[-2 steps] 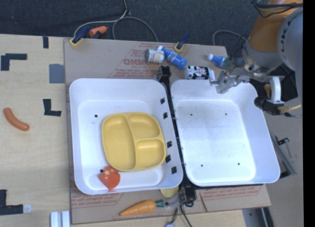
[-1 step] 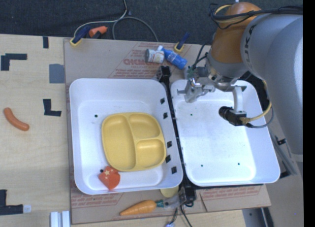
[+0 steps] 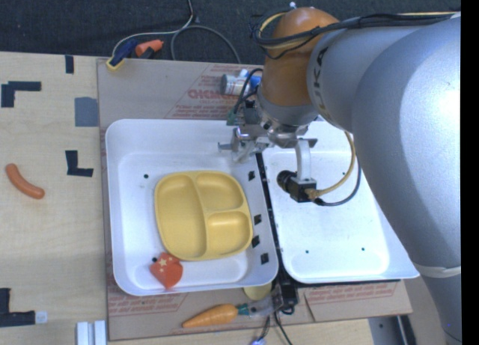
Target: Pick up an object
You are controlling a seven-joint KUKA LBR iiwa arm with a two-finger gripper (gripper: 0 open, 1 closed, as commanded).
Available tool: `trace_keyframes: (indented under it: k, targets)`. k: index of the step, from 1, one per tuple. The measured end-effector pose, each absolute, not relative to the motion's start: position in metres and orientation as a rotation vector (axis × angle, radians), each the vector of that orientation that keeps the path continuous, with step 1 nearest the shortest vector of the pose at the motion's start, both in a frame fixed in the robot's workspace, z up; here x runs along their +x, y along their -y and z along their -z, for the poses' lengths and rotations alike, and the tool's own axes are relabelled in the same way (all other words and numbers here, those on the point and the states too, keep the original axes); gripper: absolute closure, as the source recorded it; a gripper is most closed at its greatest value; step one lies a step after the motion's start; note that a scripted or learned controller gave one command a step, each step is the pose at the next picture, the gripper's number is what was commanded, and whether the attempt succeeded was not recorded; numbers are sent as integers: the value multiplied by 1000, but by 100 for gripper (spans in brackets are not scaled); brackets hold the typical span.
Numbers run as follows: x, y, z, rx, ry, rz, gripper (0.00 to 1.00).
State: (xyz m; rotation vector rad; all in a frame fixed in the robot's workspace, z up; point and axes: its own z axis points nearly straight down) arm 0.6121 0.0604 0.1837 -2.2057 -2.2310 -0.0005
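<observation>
In the left bin [image 3: 123, 186] lies a yellow divided plate [image 3: 202, 212]. A red strawberry-shaped toy [image 3: 166, 270] rests by that bin's near corner, touching the plate's near edge. My gripper [image 3: 245, 143] hangs below the orange wrist band [image 3: 288, 66], over the far end of the divider between the two bins. It is beyond the plate's far right corner and apart from it. I see nothing held in it.
The right bin [image 3: 337, 246] lies partly under the arm, with a black cable fitting [image 3: 293, 185] hanging over it. An orange carrot [image 3: 213, 315] sits on the cardboard in front of the bins. A sausage toy [image 3: 24, 181] lies far left on the wood.
</observation>
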Motion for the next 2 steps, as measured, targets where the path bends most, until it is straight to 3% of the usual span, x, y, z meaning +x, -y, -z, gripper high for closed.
trace_keyframes:
  k: [1, 2]
  targets:
    - [594, 49, -248, -2234, 2216, 1, 100]
    - [600, -12, -180, -2212, 2223, -7, 100]
